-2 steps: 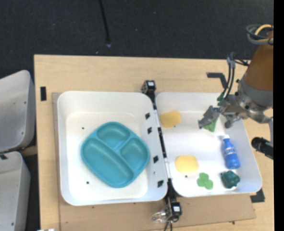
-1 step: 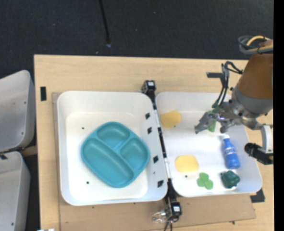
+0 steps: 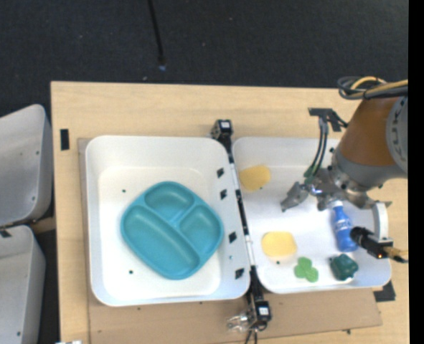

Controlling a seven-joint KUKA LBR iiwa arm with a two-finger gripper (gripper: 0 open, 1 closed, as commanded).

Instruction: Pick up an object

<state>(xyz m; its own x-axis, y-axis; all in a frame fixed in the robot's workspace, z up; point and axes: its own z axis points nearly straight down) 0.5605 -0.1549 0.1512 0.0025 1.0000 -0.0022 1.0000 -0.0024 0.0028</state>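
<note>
Right bin (image 3: 283,149) holds two yellow pieces (image 3: 278,244), a green piece (image 3: 306,269), a dark green piece (image 3: 344,266) and a blue bottle (image 3: 341,228) beside the gripper (image 3: 305,194), fingers spread with nothing between; left bin (image 3: 111,156) holds a teal divided plate (image 3: 171,228).

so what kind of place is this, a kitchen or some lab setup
Probably a robot grasping test bench, not a kitchen: a grey arm with an orange band reaches over two shallow white bins on a pale wooden bench, holding a teal divided plastic plate and small toy-like items.
</note>
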